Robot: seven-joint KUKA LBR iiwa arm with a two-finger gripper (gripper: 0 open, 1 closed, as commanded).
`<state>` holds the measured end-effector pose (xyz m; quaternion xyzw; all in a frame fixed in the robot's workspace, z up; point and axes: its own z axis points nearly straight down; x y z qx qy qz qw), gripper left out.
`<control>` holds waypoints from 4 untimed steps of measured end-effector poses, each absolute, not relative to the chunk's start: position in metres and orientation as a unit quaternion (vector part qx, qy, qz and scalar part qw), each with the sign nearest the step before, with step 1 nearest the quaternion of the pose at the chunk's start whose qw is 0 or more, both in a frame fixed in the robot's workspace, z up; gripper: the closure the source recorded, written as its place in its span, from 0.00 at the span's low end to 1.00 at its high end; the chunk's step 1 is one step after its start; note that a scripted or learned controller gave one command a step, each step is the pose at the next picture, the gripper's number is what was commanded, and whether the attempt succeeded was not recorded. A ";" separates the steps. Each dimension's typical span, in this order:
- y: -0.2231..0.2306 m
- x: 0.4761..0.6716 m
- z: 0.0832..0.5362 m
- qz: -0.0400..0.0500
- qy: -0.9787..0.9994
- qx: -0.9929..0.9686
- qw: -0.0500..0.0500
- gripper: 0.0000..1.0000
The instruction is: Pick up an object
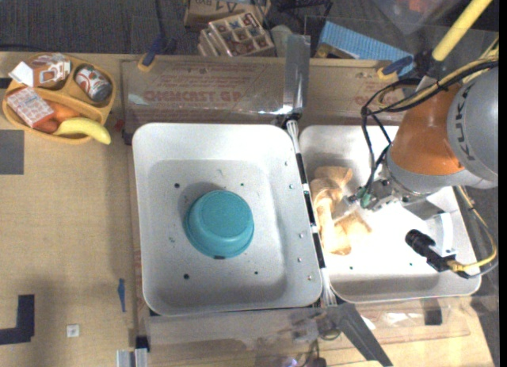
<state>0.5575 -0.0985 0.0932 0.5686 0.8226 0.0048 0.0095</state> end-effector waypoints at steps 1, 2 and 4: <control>-0.099 0.557 0.101 0.005 0.822 0.570 0.007 1.00; -0.099 0.557 0.101 0.005 0.821 0.570 0.007 0.00; -0.100 0.533 0.101 0.006 0.795 0.607 0.006 1.00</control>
